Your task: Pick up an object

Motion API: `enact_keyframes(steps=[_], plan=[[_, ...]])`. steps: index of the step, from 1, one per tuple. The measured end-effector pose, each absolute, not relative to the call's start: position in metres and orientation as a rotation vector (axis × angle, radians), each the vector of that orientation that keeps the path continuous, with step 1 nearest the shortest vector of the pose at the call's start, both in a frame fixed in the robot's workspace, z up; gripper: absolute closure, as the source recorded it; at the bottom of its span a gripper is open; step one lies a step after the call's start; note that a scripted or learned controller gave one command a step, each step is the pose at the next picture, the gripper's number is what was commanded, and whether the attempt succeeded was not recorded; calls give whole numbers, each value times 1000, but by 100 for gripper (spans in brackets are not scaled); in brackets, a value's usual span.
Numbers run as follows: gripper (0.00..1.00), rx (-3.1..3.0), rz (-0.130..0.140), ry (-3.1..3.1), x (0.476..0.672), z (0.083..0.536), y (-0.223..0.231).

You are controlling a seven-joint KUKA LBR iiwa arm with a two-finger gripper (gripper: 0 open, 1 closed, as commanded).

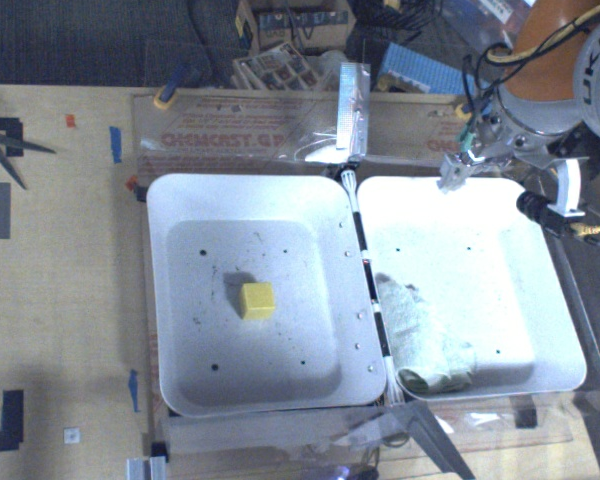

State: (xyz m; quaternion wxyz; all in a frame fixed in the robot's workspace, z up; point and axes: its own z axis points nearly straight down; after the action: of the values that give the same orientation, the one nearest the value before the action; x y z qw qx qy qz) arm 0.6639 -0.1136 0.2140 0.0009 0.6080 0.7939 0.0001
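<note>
Probably the block [258, 300] is light and hard, with flat sides that are easy to pinch, one finger on each side. It is a small yellow cube. It sits in the left bin [170, 218], far to the left of the pincer [452, 171] and lower down. Whether the pincer is open or closed is too blurry to tell. A rolled cloth [420, 338] lies in the right bin [550, 298], nearer the pincer.

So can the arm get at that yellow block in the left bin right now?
Probably yes. The yellow block lies alone on the floor of the left bin, nothing over or against it. The gripper sits at the far edge of the right bin, so it must cross the divider first.
</note>
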Motion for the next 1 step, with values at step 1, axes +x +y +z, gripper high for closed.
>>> enact_keyframes(steps=[1], plan=[[100,2384,-6,2053,646,177,-154]])
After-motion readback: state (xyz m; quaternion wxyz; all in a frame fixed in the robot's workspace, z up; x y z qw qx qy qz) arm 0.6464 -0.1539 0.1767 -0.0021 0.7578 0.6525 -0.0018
